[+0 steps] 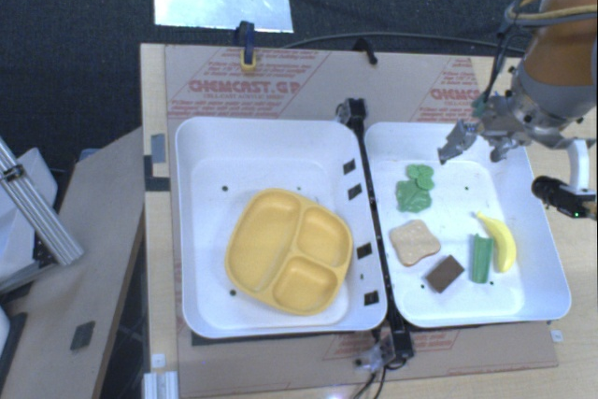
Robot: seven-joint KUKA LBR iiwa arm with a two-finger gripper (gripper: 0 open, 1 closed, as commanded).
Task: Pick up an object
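Our gripper (475, 141) hangs spread wide and empty at one o'clock from the lettuce (414, 185) in the right bin (537, 294), where we reckon a straight drop would miss it, the arm (561, 42) leaning in from three o'clock.

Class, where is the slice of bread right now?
The bread slice lies in the right bin, near its left wall, below the green lettuce and above the brown square.
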